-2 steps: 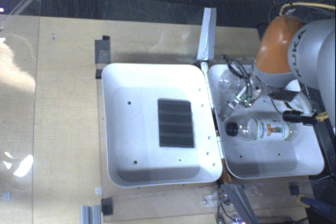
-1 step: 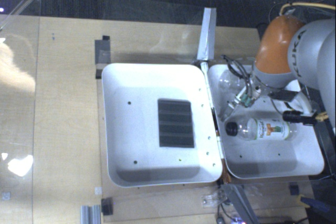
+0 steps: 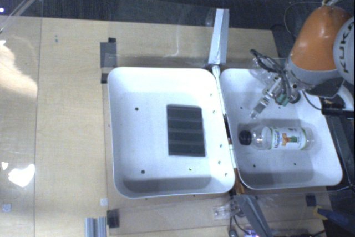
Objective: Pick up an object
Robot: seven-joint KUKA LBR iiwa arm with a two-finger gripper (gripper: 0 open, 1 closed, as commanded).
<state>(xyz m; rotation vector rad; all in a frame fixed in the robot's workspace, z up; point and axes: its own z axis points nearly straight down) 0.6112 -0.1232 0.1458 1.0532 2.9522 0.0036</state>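
Clear plastic bottle (image 3: 273,138) lies on its side just below my fingers (image 3: 265,101); whether they're open I cannot tell. Round, it could roll away.

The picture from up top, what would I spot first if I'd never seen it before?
Probably the big orange and grey robot arm poking in at the upper right, with its gripper over the right bin. Just below it a clear bottle with a black cap lies on its side in that bin. In the left bin a dark ridged rectangle lies flat in the middle.
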